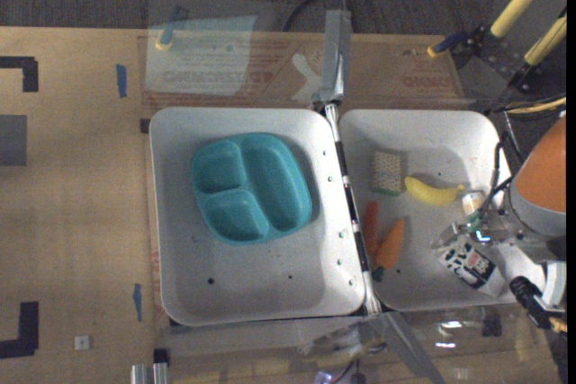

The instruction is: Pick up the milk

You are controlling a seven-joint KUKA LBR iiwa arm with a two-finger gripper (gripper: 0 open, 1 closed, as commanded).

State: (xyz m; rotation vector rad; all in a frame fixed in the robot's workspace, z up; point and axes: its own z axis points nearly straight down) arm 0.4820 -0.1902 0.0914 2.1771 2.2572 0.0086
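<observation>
At the near edge of the right-hand bin (pixel 423 126), close to its front right corner, the milk (pixel 468 265) is lying on the white floor: a small carton with black and white patches, tipped on its side and angled toward the corner. The gripper (pixel 472 225) is hanging just above and beside it, at the end of the arm (pixel 540 184) that is reaching in from the right with its orange band showing. Whether it is released, clenched or grasping anything, I cannot tell (the wrist hardware is a blur of metal and small lights here). Nothing is showing the carton lifted; it is resting on the bin floor, so the pick is, by my judgement, not yet done. The tool is probably placed there because the carton is tucked near the wall, leaving little room on that side.

A little farther in, two carrots (pixel 387 243) are lying side by side near the divider between the bins. Beyond them a banana (pixel 434 191) is curving across the middle, just beside a small tan waffle-like block (pixel 389 172).

In the left-hand bin (pixel 180 283) a teal divided plate (pixel 252 187) is sitting toward the far side, well apart from the milk.
</observation>
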